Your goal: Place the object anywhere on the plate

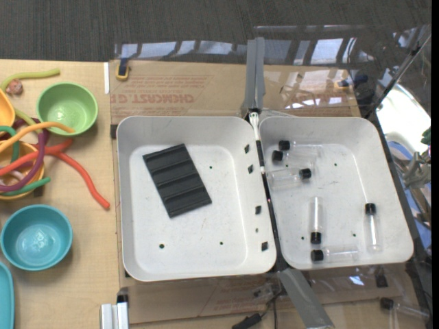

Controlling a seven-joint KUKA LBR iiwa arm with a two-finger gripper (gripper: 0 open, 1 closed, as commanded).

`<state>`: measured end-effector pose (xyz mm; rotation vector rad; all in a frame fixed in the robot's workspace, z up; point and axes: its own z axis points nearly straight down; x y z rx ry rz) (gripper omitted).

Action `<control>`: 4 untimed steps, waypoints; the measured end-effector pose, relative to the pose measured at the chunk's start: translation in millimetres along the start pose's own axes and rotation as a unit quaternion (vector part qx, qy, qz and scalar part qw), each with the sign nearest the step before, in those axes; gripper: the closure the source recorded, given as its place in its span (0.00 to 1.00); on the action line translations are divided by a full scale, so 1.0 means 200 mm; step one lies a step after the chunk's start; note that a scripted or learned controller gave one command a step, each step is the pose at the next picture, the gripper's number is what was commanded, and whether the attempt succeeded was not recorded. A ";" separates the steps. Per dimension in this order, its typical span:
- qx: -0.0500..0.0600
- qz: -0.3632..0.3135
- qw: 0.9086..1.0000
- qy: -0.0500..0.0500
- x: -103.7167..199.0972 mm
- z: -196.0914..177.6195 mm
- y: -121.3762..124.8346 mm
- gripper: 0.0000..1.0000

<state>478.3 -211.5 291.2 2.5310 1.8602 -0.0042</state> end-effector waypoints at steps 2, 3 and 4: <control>0.001 -0.095 0.995 0.001 -0.03 0.70 0.01 1.00; 0.000 -0.161 0.987 0.000 0.05 0.02 0.20 1.00; 0.002 -0.078 0.997 0.001 0.50 0.65 -0.16 1.00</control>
